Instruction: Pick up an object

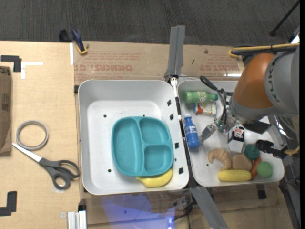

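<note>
The gripper [210,131] hung in the right bin [200,173], right of centre in the frame, just beside a blue bottle [191,132]; whether it was clenched or released could not be told. Below it lay a croissant [220,156] and a corn cob [234,175]. Above sat a green bottle [201,97]. The left bin [95,128] held a teal divided plate [142,146] and a banana [156,179].

The wooden bench [38,99] bears two white bins [90,128] side by side, a roll of tape [32,135] and grey-handled scissors [50,165] at its left, and a brown cardboard sheet [124,61] behind the bins.
</note>
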`<state>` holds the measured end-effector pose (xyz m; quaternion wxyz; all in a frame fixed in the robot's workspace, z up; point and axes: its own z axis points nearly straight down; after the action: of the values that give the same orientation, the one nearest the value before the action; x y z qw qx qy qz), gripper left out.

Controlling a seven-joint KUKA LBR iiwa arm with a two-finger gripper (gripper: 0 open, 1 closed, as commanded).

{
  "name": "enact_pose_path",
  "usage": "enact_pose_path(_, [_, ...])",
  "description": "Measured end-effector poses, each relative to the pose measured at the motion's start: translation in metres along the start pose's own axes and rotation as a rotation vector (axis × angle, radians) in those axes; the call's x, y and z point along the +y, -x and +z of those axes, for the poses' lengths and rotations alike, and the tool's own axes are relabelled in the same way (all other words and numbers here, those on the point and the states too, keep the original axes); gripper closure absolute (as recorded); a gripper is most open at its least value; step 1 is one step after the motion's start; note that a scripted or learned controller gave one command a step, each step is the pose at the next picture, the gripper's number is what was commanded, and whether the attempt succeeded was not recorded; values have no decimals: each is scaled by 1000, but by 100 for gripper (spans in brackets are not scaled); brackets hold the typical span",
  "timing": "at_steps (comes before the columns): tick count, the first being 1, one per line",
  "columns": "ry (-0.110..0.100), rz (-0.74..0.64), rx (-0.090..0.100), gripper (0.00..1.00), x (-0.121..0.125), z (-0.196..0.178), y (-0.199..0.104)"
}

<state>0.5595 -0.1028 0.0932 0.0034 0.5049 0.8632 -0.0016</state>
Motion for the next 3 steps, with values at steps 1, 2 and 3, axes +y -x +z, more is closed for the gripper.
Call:
enact_pose_path(1, [0,130,0,0,-34,0,-18])
enact_pose_path(2, [-5,318,8,0,-72,2,-40])
enact_pose_path(3, [-5,316,8,100,-72,-7,-40])
